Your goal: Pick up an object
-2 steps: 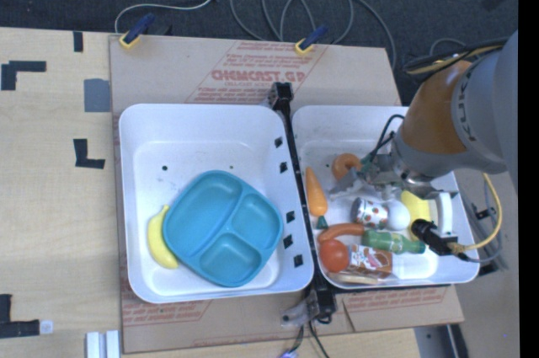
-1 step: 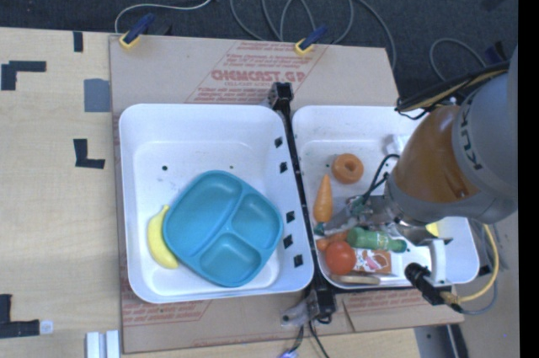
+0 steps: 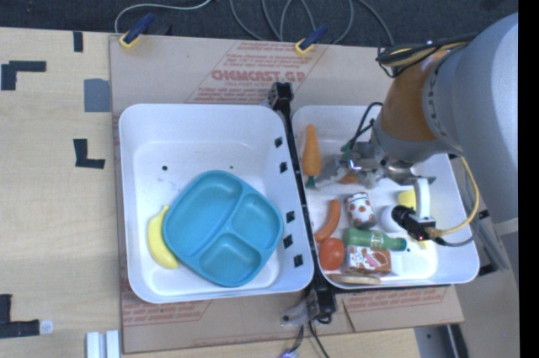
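My gripper [image 3: 358, 168] is down in the right bin [image 3: 455, 264], near its middle, under the grey wrist with the orange band. It sits just right of an orange carrot [image 3: 311, 148] that lies along the bin's left wall. Close below the gripper are a white and red ball-like toy [image 3: 360, 209] and an orange sausage [image 3: 328, 219]. Nearer the front lie a red tomato [image 3: 332, 253], a green bottle [image 3: 376, 240] on its side and a small printed packet [image 3: 370, 262]. A yellow item [image 3: 407, 198] shows beside the gripper's black cable plug.
The left bin [image 3: 139, 137] holds a blue divided plate [image 3: 223, 227] with a yellow banana [image 3: 159, 240] tucked under its left edge. A black divider [image 3: 291, 179] runs between the bins. Cables loop on the dark floor behind the bench.
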Available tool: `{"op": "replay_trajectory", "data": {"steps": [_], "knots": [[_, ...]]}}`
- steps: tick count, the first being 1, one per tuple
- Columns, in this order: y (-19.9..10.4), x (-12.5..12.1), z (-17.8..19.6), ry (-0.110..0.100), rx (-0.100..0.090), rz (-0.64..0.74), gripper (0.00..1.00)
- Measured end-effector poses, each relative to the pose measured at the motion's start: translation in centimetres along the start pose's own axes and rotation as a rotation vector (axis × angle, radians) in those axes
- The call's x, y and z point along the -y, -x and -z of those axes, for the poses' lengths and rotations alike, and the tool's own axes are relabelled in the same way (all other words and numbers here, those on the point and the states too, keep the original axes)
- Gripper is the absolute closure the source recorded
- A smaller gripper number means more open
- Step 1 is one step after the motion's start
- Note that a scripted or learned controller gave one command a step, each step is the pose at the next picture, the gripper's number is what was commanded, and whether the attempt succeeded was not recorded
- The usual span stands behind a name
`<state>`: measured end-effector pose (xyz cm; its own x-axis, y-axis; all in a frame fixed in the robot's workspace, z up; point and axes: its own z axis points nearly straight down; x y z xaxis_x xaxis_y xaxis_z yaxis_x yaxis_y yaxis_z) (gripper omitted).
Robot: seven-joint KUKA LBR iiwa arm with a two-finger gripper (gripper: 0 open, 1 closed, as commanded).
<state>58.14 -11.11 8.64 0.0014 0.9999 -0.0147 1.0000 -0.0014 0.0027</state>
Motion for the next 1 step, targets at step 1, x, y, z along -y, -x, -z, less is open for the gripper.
{"op": "replay_trajectory", "data": {"steps": [1], "knots": [[-0.48,3.76,0.28,0.017,0.010,-0.012,0.00]]}}
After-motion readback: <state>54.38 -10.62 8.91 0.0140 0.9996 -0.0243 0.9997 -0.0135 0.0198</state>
